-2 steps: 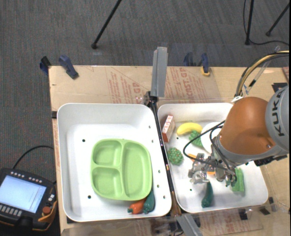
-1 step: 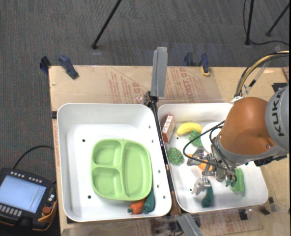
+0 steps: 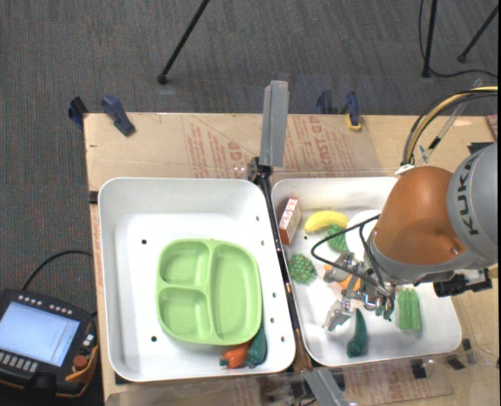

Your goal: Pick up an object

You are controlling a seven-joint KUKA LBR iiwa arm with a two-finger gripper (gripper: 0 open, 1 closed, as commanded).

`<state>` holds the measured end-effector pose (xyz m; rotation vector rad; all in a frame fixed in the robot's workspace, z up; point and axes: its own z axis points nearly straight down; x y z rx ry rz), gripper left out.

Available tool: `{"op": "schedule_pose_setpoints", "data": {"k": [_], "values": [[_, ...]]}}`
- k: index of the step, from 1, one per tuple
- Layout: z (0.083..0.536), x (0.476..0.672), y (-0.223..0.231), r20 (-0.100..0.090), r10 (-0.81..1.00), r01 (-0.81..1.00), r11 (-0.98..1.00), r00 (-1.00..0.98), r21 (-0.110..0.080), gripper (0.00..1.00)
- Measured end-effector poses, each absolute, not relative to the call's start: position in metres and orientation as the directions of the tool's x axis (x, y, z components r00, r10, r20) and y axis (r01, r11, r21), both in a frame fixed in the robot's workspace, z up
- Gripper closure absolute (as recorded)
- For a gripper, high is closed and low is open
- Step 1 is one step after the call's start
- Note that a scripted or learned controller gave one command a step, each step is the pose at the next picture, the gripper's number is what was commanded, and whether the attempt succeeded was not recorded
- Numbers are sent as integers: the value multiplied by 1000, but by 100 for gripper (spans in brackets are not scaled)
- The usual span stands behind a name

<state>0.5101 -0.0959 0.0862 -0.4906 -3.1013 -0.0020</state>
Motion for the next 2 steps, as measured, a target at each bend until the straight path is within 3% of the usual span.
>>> {"op": "schedule_pose_setpoints", "data": {"k": [1,2], "values": [[86,475,-94,5,494,494,870,-870,0,0],[95,475,-93,7,490,490,872,-872,0,100]]}}
